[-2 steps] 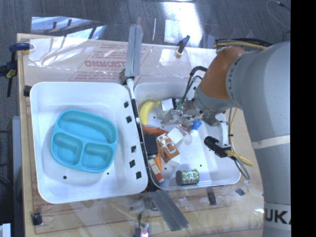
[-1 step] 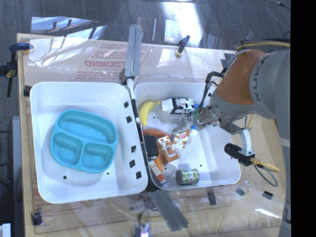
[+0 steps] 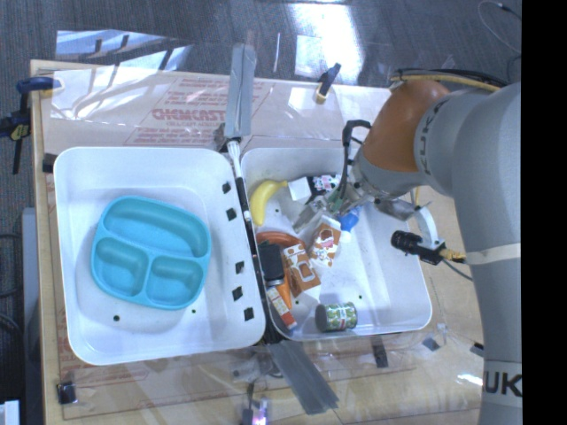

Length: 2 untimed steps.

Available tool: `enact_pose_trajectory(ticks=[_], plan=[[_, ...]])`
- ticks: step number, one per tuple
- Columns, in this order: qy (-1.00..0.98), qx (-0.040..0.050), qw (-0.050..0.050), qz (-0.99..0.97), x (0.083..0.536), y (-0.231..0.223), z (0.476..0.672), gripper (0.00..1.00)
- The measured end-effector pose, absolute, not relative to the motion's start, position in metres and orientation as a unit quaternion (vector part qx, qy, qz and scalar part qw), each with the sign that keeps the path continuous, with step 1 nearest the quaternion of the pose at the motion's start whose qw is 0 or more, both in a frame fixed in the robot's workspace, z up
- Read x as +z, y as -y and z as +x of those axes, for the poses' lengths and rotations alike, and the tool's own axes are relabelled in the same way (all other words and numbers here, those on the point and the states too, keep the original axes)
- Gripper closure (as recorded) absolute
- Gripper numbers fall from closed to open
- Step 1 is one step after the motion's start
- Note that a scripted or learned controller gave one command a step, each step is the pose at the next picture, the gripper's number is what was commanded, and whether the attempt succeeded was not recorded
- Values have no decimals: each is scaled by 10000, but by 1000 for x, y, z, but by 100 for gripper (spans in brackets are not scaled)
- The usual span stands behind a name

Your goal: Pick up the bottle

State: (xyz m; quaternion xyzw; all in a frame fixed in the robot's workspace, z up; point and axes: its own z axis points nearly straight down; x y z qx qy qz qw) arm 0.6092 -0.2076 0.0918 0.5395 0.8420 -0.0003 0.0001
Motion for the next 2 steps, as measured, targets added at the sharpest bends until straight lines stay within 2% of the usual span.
enact_pose_trajectory(ticks=[1, 2], plan=[[-8431, -6, 10, 5377, 103, 208, 610, 100], [-8218, -7, -16, 5697, 92, 150, 617, 100]])
